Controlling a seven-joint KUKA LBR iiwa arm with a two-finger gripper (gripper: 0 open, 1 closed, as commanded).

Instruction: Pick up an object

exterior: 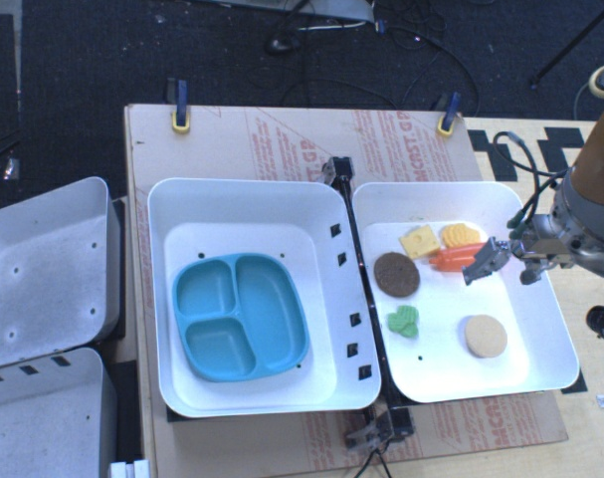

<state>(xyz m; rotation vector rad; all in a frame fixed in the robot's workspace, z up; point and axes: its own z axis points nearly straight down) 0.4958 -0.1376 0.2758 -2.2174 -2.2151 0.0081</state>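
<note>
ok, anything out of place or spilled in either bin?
Nothing stands out. The blue divided tray lies flat in the left bin. In the right bin the food items lie apart on the floor: brown patty, green piece, tan round, yellow pieces and an orange piece beside the gripper.

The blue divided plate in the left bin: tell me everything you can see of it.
The blue divided plate is a light blue, rounded-rectangle tray that looks like moulded plastic, with raised ridges splitting it into three compartments: two on one side and one long one on the other. All three compartments hold nothing. It lies flat and upright on the floor of the left white bin, turned slightly askew to the bin's walls. It touches only the bin floor.
</note>
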